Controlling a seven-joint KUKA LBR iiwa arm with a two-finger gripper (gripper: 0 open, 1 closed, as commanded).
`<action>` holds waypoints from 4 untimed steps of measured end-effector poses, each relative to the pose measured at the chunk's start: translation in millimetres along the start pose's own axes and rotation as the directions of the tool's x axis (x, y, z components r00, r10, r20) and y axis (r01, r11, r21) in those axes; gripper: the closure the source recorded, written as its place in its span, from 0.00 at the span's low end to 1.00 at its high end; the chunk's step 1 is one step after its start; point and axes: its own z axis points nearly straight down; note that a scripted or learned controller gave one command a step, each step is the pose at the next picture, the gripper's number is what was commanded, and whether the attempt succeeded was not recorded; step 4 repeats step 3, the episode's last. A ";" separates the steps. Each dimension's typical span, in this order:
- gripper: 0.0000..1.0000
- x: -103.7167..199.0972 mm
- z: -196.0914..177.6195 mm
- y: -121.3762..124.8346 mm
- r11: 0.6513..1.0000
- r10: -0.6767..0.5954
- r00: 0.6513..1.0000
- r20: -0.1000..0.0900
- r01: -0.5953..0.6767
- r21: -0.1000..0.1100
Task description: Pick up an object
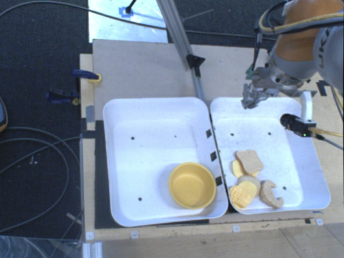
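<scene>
A blue clamp [63, 96] grips the bench's left edge; black cables [37, 155] loop across the dark floor.

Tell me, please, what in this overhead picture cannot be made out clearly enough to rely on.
- Gripper, camera view: too small and dark against the wrist to tell how its fingers stand.
- Pale yellow round food piece: partly covered by the tan bread-like slice.
- Grey and orange arm: cut off by the top and right edges.
- Round yellow plastic bowl: its underside is hidden.

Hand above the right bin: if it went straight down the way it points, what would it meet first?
Probably the bare white floor of the right bin near its far edge. The hand hangs there; the food pieces lie nearer the front. Depth is uncertain.
</scene>
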 end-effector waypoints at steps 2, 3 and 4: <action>1.00 105.5 7.2 -53.9 1.000 0.000 1.000 -0.001 0.001 0.002; 1.00 150.4 25.1 -83.5 1.000 0.000 1.000 0.000 0.000 0.003; 1.00 150.4 25.1 -83.5 1.000 0.000 1.000 0.000 0.000 0.003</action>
